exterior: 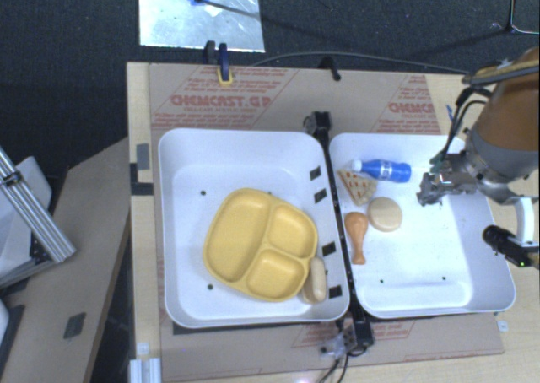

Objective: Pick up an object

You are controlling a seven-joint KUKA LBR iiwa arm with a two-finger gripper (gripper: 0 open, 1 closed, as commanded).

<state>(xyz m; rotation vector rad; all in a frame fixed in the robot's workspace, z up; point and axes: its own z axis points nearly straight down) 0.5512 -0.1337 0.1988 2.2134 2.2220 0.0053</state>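
Two white bins sit side by side: the left bin (181, 229) holds a yellow divided tray (261, 244), the right bin (472, 280) a blue bottle (384, 170), a waffle piece (357, 186), a round bun (386, 214) and a drumstick (357, 234). The gripper (432, 187) hovers over the right bin, just right of the bottle and bun, nothing between its fingers; whether they are spread, I cannot tell

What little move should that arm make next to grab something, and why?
Probably a short shift left and down: the gripper hangs over bare floor of the right bin, with the round tan bun and blue bottle just to its left.
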